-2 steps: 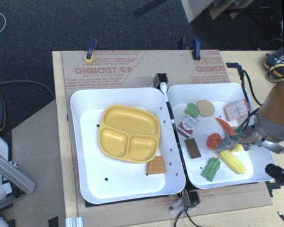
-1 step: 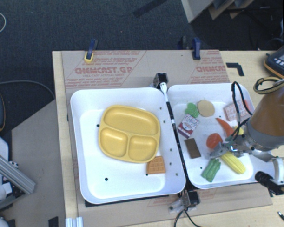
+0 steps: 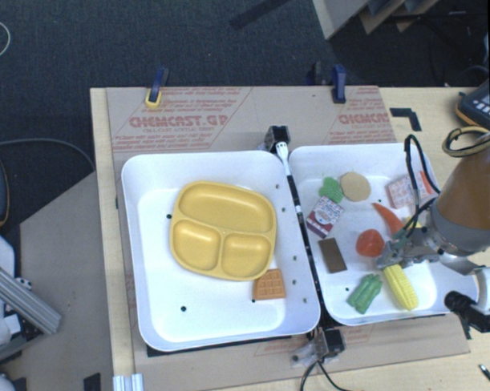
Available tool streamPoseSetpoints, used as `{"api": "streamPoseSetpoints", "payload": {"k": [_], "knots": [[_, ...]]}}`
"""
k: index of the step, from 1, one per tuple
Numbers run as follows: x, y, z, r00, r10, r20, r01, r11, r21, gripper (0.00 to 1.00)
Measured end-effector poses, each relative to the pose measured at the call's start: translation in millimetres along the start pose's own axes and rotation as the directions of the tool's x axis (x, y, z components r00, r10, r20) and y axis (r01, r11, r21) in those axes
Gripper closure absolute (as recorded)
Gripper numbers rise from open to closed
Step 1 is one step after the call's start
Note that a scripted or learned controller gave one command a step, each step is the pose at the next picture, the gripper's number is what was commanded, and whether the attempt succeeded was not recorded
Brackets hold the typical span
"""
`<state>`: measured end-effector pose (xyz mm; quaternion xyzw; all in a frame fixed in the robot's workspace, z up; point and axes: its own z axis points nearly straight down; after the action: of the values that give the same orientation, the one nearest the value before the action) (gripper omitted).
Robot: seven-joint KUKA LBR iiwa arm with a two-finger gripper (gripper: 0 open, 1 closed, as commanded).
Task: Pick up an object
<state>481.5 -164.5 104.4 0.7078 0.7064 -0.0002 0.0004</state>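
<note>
1. Hand (image 3: 397, 255): lower right of frame, low in the right white plastic bin (image 3: 340, 159); grasp state cannot be told.
2. Yellow toy corn cob (image 3: 401, 286): just below the hand.
3. Red toy tomato (image 3: 369, 243): just left of it.
4. Yellow three-compartment plate (image 3: 223, 229): left white bin (image 3: 151, 258), centre frame.

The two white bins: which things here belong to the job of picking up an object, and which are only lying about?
Belonging to the job:
- hand, low in the right bin
- nearest candidates: tomato, corn cob, carrot, green vegetable

Only lying about:
- yellow divided plate and waffle in the left bin
- blue clamps on the bench edge
</note>
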Motion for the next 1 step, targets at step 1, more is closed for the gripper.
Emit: {"api": "streamPoseSetpoints", "payload": {"k": [1], "knots": [[4.2,-1.1,-43.5,1.0,-0.003,0.002,0.003,1.0,-0.005,1.0]]}}
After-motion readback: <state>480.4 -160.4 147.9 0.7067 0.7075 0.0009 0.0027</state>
